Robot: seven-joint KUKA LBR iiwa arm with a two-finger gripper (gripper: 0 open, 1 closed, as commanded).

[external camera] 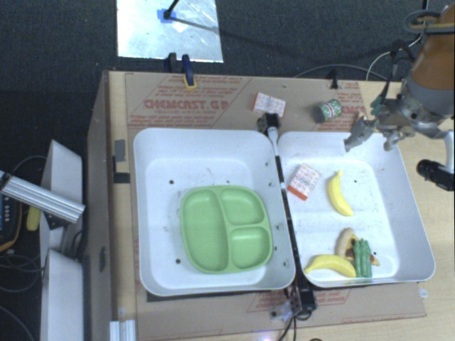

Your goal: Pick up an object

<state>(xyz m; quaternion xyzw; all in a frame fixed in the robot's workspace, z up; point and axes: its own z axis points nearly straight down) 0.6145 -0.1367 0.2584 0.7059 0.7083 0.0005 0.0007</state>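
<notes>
— Where is the arm now?

— In the upper right of the frame. The gripper (373, 135) hangs over the far edge of the right bin (409, 190). Its two fingers (355, 137) stand apart and I see nothing between them, so I would say it is open and carries nothing.

— What can it pick up?

— The right bin has several things. A small yellow banana (340, 195) lies near the middle, a little below and left of the gripper. Just to the left of it is a small white and red packet (304, 181), close to the wall between the bins. In the lower part lie a second banana (330, 265), a green vegetable (363, 258) and a brown piece (345, 241) (too small for me to name), all touching or nearly so.

— And the left bin?

— The left bin (156, 162) holds a green divided plate (226, 229), lying flat in the lower middle.

— Which one will it take, you think?

— I cannot know. My guess is the small banana, because it lies alone with free space around it, so the fingers can come down on both sides. The pile in the lower corner looks harder: the things crowd each other, and the fingers may push one aside.

— Why is the gripper held so high?

— Probably to stay clear of the bin rim before it goes down. The task is, in my judgement, only at its start.
</notes>
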